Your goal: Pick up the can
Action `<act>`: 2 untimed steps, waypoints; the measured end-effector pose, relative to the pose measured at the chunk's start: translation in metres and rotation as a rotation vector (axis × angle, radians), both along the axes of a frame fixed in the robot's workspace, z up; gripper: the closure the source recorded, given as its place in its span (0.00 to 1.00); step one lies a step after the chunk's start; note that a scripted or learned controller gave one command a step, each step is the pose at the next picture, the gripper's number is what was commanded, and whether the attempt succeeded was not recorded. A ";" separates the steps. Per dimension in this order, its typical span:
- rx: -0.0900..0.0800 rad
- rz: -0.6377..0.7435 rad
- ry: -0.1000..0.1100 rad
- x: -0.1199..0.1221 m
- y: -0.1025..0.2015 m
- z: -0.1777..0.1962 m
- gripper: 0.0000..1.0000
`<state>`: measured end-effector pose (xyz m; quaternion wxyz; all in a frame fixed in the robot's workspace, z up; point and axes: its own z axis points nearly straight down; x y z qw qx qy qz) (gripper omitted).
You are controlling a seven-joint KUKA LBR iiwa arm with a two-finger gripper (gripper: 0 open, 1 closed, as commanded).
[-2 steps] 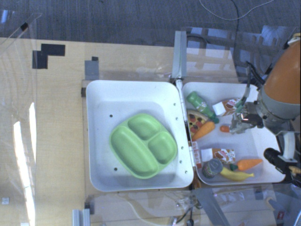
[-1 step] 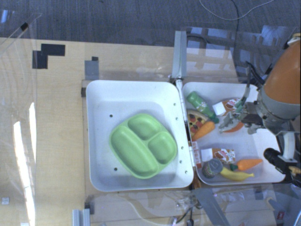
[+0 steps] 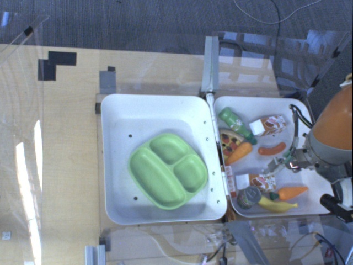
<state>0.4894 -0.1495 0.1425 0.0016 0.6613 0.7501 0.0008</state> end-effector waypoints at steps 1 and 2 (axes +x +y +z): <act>-0.002 -0.004 -0.009 0.001 0.060 -0.044 0.00; 0.000 -0.001 -0.009 0.002 0.062 -0.035 1.00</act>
